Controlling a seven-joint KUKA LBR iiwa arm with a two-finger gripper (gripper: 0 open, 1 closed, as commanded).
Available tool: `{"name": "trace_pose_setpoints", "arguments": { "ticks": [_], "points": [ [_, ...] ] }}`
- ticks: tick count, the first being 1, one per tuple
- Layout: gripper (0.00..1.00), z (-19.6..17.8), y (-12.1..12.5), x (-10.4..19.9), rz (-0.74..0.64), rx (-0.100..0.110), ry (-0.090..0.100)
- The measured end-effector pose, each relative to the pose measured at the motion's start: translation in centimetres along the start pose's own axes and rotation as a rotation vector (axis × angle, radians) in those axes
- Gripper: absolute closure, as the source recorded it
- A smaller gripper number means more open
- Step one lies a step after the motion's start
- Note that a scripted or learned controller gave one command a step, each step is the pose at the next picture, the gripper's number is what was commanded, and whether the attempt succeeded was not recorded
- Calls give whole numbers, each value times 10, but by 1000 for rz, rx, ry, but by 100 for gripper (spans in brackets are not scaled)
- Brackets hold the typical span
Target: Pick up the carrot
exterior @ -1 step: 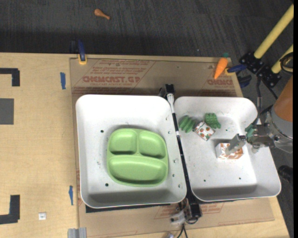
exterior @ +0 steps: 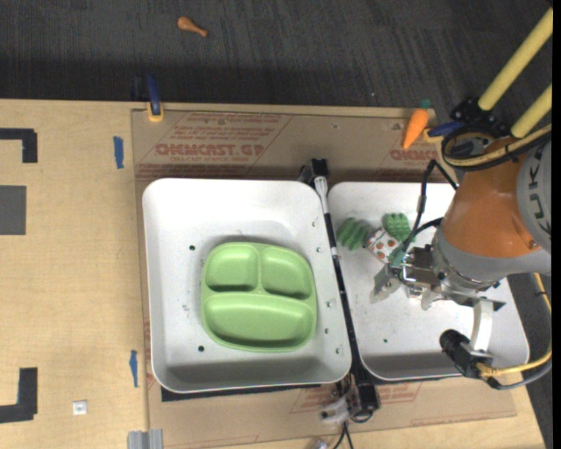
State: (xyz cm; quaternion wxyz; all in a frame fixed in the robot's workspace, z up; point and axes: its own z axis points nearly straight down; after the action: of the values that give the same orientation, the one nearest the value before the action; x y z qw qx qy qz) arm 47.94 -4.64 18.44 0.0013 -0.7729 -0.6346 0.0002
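The carrot (exterior: 415,126), orange with a green top, lies on the brown board behind the right bin (exterior: 508,351), outside it and near its far edge. My gripper (exterior: 404,291) hangs low over the middle of the right bin, well in front of the carrot and apart from it. Its two metal fingers (exterior: 383,285) stand spread, with nothing between them. The grey arm with its orange band (exterior: 487,219) reaches in from the right and hides part of the bin.
A green ridged toy (exterior: 354,232), another green toy (exterior: 396,224) and a small white-and-red piece (exterior: 379,245) lie at the right bin's back left. The left bin (exterior: 166,263) holds a green divided plate (exterior: 260,294). A small orange object (exterior: 191,26) lies on the dark floor.
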Motion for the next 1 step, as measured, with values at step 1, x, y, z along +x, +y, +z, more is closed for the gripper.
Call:
{"name": "trace_pose_setpoints", "arguments": {
  "ticks": [1],
  "points": [
    [0,-8,-9,53,288,-3,-1]
  ]
}}
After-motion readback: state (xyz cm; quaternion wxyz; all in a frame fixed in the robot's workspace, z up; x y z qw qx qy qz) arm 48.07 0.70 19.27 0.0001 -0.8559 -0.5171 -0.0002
